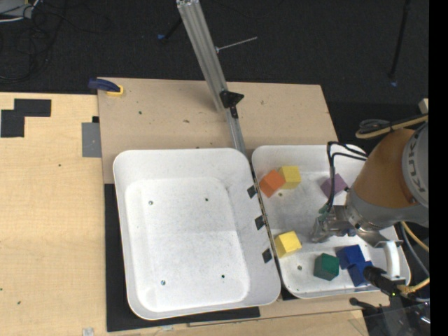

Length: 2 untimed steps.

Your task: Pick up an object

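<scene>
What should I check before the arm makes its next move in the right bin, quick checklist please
1. Pincer is over the right bin: ok.
2. Something held between its tips: cannot tell, the wrist hides them.
3. Targets nearby: ok, yellow block, green block and blue block lie close.
4. Orange block and the second yellow block touch each other, so separating them cleanly: not ok.
5. Purple block fully visible: not ok, the arm partly covers it.
</scene>
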{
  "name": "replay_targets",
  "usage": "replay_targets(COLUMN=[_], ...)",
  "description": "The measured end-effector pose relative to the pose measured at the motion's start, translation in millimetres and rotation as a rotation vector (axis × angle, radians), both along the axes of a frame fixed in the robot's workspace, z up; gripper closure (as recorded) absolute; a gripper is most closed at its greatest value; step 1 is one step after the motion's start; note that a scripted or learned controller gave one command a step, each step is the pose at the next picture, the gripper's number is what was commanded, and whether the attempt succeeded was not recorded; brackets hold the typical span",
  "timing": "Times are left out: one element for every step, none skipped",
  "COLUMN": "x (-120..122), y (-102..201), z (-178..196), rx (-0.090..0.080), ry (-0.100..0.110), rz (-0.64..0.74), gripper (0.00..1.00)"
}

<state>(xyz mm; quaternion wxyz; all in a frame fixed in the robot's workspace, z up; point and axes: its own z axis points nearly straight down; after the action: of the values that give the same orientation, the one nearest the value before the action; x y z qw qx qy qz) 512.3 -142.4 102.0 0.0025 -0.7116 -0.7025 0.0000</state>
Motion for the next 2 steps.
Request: replay_targets(x=[2, 3], y=[-1, -2], z=[63, 116], rx=[-0.004, -0.004], ry=[-0.006, -0.007], rz=[0.017, 0.014], gripper=[1.00, 1.00])
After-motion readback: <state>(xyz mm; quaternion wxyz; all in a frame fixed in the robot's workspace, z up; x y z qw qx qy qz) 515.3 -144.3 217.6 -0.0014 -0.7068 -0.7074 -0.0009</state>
